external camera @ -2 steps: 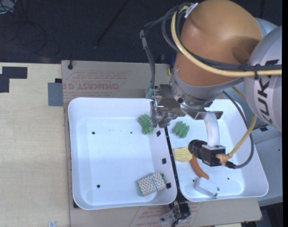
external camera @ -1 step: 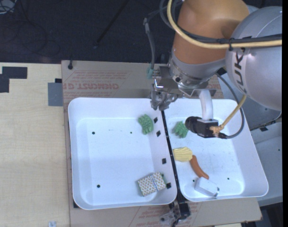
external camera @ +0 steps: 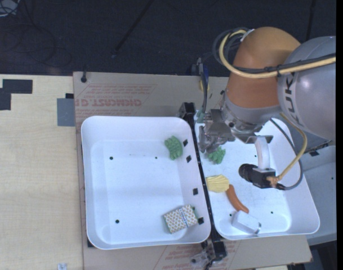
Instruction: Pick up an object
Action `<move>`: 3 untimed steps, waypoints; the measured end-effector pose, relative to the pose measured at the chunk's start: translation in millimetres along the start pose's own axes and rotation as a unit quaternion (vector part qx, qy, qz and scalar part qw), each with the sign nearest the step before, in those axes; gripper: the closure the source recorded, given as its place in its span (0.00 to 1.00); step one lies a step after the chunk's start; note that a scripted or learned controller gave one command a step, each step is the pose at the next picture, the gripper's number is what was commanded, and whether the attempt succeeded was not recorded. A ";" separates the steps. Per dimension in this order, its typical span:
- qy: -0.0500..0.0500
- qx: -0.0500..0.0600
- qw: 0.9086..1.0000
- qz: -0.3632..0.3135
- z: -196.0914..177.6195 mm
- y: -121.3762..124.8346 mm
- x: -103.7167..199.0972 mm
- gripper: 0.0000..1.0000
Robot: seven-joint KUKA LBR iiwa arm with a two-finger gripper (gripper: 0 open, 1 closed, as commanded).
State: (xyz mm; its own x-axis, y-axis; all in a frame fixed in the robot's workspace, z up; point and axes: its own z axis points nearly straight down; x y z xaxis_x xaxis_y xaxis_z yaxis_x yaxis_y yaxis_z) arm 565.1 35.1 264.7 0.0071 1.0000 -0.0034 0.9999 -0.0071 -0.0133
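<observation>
Gripper (external camera: 209, 144): over right bin (external camera: 306, 221), close to its left wall; open or shut, can't tell.
Green lump (external camera: 218, 156): in right bin, just beside gripper, on its lower-right side; compact, no clear long axis.
Nearby: yellow piece (external camera: 218, 183) just beside carrot (external camera: 236, 199), which runs upper-left to lower-right; white block (external camera: 245, 223) near front edge.
Left bin (external camera: 103, 229): 2nd green lump (external camera: 173, 147) & patterned box (external camera: 179, 219), both near its right wall.
Room: open floor at right bin's lower right & across left bin's middle.
</observation>
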 end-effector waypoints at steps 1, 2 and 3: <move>0.000 -0.003 1.000 0.001 13.8 -4.4 -89.6 1.00; 0.002 -0.003 1.000 0.000 9.6 -68.7 -132.9 1.00; 0.000 -0.006 1.000 0.000 3.8 -89.5 -210.3 1.00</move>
State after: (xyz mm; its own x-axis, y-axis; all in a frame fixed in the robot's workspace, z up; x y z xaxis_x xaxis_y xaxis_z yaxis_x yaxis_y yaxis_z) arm 474.1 -174.6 262.8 0.0077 1.0000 -0.0033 1.0000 -0.0077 -0.0021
